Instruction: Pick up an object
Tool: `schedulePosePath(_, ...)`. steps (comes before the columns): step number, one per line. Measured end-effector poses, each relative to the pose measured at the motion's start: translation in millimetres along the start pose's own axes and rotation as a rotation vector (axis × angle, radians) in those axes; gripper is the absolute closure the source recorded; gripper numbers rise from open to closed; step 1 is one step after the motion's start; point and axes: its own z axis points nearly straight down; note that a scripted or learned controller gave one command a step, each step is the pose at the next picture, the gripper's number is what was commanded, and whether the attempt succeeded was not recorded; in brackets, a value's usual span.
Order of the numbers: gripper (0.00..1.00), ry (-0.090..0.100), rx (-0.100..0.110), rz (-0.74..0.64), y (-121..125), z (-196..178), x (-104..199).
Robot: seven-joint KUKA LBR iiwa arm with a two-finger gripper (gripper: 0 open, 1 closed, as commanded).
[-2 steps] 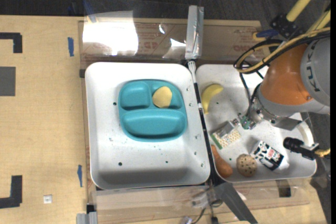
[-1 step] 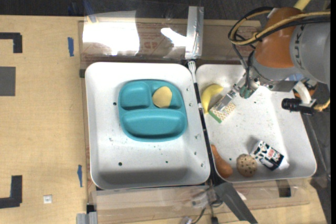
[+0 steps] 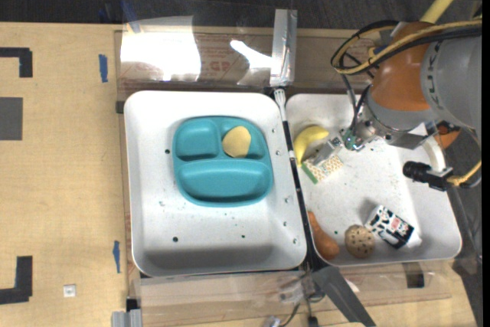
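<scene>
My gripper (image 3: 334, 150) reaches down into the upper left part of the right bin (image 3: 429, 203), under the grey arm with its orange band (image 3: 398, 84). Its tip sits right beside a yellow banana-shaped object (image 3: 308, 139) near the bin's left wall. A small pale patterned piece (image 3: 323, 168) lies just below the tip, and I cannot tell whether it is being held. Along the bin's front lie an orange carrot-like object (image 3: 325, 240), a round brown cookie-like object (image 3: 358, 240) and a black-and-white box (image 3: 390, 227).
The left bin (image 3: 153, 226) holds a teal divided plate (image 3: 222, 181) with a yellow lump (image 3: 236, 141) in its upper right compartment. A divider wall (image 3: 291, 165) separates the bins. Cables (image 3: 360, 50) loop above the wrist. A black fitting (image 3: 425, 173) juts over the right bin's right side.
</scene>
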Motion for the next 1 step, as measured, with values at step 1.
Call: schedulePosePath(1,0.00,0.011,0.018,0.207,49.5,3.1,-32.7)
